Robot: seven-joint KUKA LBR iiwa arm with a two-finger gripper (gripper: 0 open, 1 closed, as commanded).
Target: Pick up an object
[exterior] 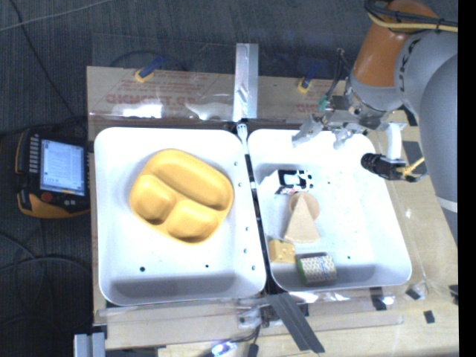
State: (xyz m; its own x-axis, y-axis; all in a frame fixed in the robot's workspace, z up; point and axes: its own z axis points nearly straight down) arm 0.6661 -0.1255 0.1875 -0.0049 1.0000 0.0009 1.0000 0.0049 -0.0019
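Note:
My gripper (pixel 324 135) hangs over the far edge of the right bin (pixel 372 222), open, with nothing between its fingers. Below it in that bin lie a small black-and-white object (pixel 293 178), a tan wedge (pixel 301 218), a small yellow block (pixel 281 251) and a green-grey meshed block (pixel 315 267). A big yellow lumpy object (pixel 181 194) sits in the left bin (pixel 119 274). The gripper is apart from all of these, up and to the right of the black-and-white object.
The bins' shared middle wall (pixel 253 207) runs between the two groups. A handheld pendant with a lit screen (pixel 53 171) lies left of the bench. The arm's grey and orange body (pixel 401 43) fills the upper right.

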